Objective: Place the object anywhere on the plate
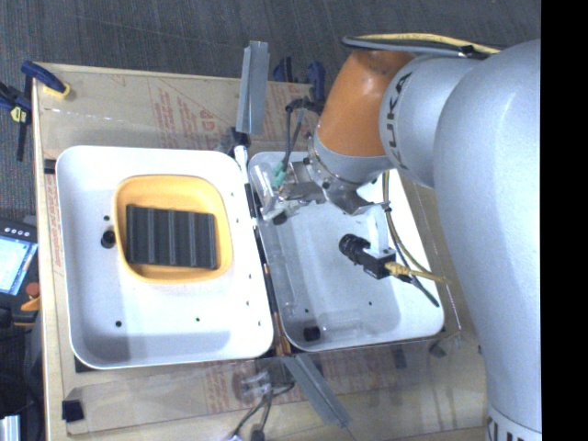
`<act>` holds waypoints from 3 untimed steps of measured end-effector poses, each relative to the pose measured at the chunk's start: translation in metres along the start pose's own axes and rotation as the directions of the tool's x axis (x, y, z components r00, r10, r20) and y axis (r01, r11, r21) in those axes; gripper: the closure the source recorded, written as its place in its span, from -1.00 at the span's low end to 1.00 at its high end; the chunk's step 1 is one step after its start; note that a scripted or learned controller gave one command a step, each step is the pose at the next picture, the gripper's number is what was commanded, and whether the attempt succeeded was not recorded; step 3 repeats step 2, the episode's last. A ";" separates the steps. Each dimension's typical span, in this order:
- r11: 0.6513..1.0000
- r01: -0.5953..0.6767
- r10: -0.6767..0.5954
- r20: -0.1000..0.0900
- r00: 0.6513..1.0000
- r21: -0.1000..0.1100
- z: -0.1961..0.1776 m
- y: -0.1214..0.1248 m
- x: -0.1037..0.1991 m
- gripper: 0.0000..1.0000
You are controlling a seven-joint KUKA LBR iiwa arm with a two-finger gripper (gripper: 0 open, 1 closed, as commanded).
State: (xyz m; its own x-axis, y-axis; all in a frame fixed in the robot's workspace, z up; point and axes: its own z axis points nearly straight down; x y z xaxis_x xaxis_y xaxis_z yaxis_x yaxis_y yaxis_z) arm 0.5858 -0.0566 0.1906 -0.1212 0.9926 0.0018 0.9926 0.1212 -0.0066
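The dark ridged block [173, 237] lies flat on the yellow plate [170, 185], in the middle of the left bin [92, 320]. The tool [280, 200] is over the right bin [349, 306], at its 11 o'clock corner. I cannot tell if it is clenched or released.

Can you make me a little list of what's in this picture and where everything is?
left bin: white, holds the plate
plate: yellow rim, dark ridged middle
right bin: white, beside the left bin
arm: grey with an orange band, reaching into the right bin
end effector: low in the right bin's upper-left corner in the view, apart from the plate
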 end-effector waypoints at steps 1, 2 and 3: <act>0.976 0.218 -0.218 0.003 0.976 -0.006 -0.001 0.024 0.050 1.00; 0.976 0.218 -0.218 0.004 0.976 -0.006 -0.001 0.024 0.049 -1.00; 0.976 0.218 -0.218 0.004 0.976 -0.006 -0.001 0.024 0.049 -1.00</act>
